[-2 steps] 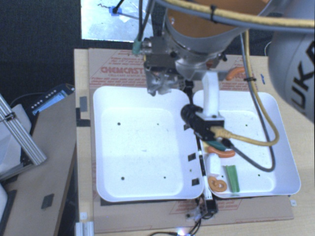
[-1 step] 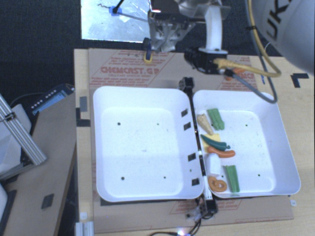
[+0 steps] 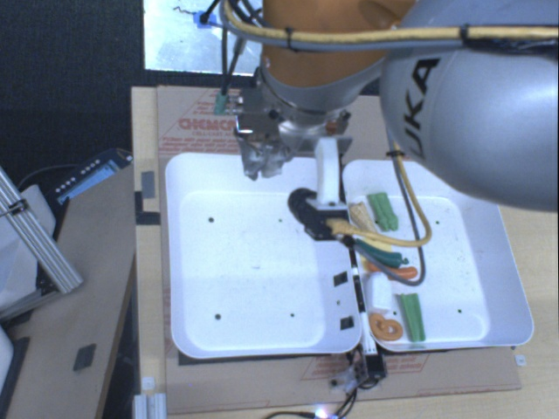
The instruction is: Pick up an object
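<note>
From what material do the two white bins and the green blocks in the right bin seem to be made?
The two shallow white bins look like moulded plastic with a smooth, slightly glossy finish: rounded rims and soft highlights suggest this. The two green rectangular blocks appear matte; faint ridges hint at moulded plastic or foam, but the view leaves it open.

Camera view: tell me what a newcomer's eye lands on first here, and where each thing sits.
The big grey arm with its orange band dominates the top and right of the camera view. Its end effector hangs over the far edge of the left bin. In the right bin lie small green pieces and an orange ring near the front.
</note>
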Tool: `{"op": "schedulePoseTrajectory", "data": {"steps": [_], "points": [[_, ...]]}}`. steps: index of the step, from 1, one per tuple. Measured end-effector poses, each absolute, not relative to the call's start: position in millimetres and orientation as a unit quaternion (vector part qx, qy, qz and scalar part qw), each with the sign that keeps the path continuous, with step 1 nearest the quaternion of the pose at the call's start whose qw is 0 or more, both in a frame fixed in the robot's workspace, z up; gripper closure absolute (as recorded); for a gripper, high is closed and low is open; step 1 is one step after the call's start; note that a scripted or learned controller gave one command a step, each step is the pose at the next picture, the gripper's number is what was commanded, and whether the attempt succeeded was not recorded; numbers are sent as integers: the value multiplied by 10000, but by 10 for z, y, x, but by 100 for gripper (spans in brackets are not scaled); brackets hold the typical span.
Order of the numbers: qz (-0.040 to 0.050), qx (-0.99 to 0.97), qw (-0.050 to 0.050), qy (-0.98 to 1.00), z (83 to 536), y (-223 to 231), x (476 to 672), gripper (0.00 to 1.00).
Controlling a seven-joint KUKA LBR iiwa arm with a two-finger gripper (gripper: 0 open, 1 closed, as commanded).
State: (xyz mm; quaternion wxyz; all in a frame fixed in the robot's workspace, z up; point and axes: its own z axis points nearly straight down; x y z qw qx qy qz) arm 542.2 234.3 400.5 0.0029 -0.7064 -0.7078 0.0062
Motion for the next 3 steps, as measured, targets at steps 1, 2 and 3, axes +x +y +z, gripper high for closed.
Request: {"op": "schedulePoseTrajectory", "data": {"steps": [1, 2, 3], "points": [[-59, -7045, -10, -7097, 5355, 2347, 4868, 100], [33, -7067, 12, -7075, 4269, 2342, 4943, 100], [-69, -7054, -19, -7088, 5422, 2341, 4862, 100]]}}
